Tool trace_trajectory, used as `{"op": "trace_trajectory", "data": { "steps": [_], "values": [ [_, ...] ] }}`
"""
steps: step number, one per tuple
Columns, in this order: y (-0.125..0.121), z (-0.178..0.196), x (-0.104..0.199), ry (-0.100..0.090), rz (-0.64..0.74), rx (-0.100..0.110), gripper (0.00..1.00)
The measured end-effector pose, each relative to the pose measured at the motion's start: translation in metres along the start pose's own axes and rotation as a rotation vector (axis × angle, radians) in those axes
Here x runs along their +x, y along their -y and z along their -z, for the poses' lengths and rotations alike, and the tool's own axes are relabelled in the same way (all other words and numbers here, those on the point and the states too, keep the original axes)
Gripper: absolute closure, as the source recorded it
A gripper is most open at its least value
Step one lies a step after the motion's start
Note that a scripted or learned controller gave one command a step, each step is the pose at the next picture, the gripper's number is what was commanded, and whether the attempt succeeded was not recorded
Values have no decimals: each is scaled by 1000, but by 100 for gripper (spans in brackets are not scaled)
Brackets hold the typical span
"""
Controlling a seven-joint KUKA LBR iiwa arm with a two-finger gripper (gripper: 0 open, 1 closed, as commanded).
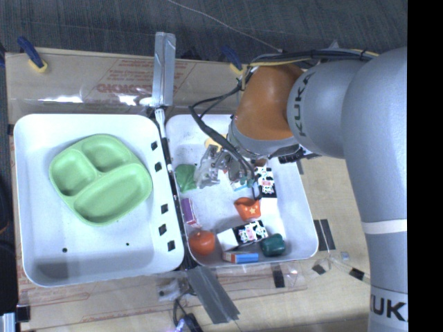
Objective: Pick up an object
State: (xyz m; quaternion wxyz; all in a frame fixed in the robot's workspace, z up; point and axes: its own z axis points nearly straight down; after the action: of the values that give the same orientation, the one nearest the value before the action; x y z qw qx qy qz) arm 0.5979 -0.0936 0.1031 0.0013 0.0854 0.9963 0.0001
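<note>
The grey arm [360, 137] reaches in from the right, and its tool [216, 166] hangs low over the far part of the right bin [304, 216]. It is too blurry to tell if the tool is open or closed. A green thing [185, 177] lies just to the left of the tool, close to the bin's left wall. A small black and white box [266, 183] sits just to the right of the tool. An orange thing [247, 207] lies nearer, a little past the tool. At the near end of the bin sit a red tomato [202, 243], another black and white box [243, 234], a dark green thing [273, 245] and a small orange and blue box [241, 257]. In the left bin [41, 254] rests a light green plate [101, 178] with three parts, well apart from the tool.
</note>
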Motion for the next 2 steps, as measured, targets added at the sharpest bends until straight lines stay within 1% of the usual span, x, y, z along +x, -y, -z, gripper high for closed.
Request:
{"op": "trace_trajectory", "data": {
  "steps": [1,2],
  "values": [
    [49,56,-25,2,-265,1,100],
    [49,55,-24,0,-265,1,0]
  ]
}}
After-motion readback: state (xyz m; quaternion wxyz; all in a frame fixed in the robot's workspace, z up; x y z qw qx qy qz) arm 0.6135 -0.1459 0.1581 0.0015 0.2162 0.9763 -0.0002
